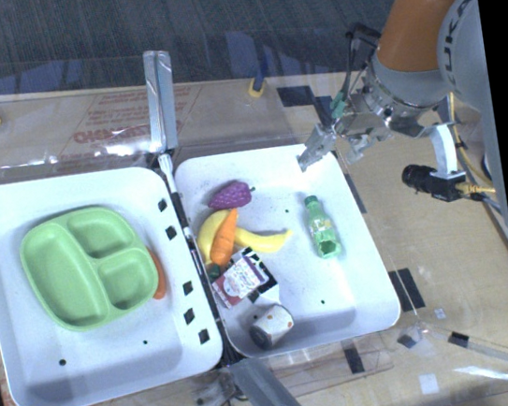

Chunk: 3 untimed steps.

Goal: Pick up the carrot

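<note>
White plastic is making up both bins on the tabletop [449, 244]. The left bin [33, 372] is holding a green divided plate [88, 265], and a sliver of something orange [160, 279] is peeking out from under the plate's right rim; what it is cannot be told. The right bin [366, 285] is holding the small clutter.

The arm [421, 26] is reaching in from the right, and its tool [317, 152] is hanging over the right bin's far right corner, well apart from the pile. Whether the tool is open or closed cannot be told here; nothing is showing in it.

Going down in size inside the right bin: a yellow banana [264, 236] is lying across the middle, a green bottle [321, 227] is lying to its right, and a red-and-black packet [244, 279] is sitting nearer the front with a grey-white block [270, 324] below it. The carrot [224, 233] is lying tilted against the banana, touching it, close to the divider between the bins. A purple grape bunch [230, 194] is sitting just behind the carrot.

By my reading, the approach step is in hand and the pick is not yet begun. The next move is calling for travel leftward across the bin and a descent onto the carrot, lined up across its narrow body, while staying off the banana pressed against it.
</note>
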Each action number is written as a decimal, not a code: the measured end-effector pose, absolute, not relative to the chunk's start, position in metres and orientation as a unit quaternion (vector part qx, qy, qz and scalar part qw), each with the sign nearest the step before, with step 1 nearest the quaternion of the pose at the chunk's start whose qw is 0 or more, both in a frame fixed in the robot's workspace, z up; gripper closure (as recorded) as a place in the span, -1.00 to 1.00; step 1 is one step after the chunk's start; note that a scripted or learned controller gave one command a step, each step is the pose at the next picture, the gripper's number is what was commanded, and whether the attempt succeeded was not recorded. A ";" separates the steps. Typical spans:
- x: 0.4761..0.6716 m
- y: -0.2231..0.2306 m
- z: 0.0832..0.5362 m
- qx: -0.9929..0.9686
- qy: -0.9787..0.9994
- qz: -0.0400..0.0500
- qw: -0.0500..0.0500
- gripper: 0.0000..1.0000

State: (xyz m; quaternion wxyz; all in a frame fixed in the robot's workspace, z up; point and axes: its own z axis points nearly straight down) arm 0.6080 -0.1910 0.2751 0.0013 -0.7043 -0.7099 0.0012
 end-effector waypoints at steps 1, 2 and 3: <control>0.653 -0.135 0.147 -0.732 -0.682 0.001 0.002 -1.00; 0.657 -0.127 0.138 -0.726 -0.688 0.001 0.002 -1.00; 0.644 -0.097 0.091 -0.770 -0.638 0.002 0.002 -1.00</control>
